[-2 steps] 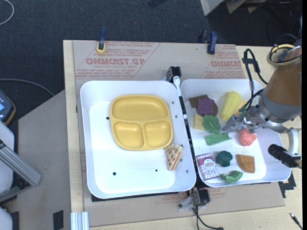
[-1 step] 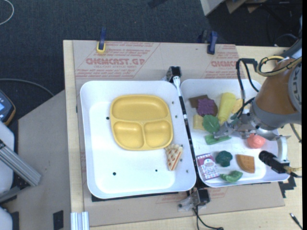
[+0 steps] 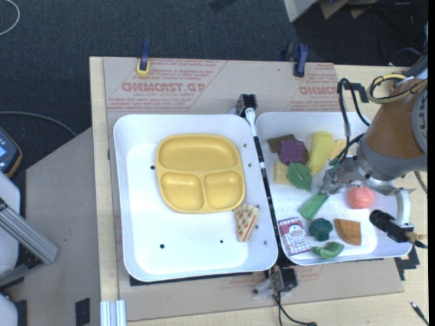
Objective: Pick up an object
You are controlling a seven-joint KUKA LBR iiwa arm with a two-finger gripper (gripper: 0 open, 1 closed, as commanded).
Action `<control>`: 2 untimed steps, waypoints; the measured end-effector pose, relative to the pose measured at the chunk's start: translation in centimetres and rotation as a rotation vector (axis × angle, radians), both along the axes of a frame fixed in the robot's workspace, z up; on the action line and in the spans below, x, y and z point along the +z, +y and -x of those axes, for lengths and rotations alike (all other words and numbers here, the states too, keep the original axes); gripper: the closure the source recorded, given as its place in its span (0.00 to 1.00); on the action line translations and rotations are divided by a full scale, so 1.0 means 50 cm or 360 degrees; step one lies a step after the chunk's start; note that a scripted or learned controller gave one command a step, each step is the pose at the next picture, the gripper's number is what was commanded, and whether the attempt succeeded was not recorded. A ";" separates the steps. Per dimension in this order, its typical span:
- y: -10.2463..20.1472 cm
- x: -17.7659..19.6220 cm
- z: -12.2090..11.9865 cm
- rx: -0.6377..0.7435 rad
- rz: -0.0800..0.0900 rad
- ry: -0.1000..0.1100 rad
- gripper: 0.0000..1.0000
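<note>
Gripper [image 3: 333, 180] sits low in my right bin [image 3: 387, 250], above a green block [image 3: 313, 205]; its grip I cannot tell.

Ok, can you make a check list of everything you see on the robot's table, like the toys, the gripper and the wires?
Surface: brown board bearing two shallow white bins, left bin and right bin.
Job's things: right bin holds purple toy, yellow toy, green leafy toy, pink ball, dark green broccoli toy, orange wedge, small red-and-white packet.
Clutter: left bin holds yellow three-compartment plate and toy sandwich wedge beside it.
Gripper: gripper low over the right bin, beside the pink ball; grip cannot be told.
Cables: black cable looping along the arm.
Surroundings: dark carpet; blue clamps on the board's far edge.
</note>
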State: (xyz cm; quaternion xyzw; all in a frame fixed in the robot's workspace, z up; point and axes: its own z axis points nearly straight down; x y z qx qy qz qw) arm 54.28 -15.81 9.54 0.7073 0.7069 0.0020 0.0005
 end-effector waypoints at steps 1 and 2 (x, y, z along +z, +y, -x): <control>-0.008 0.123 -0.004 0.0002 0.0008 -0.0002 1.00; -0.021 0.209 -0.012 0.0002 0.0008 -0.0001 1.00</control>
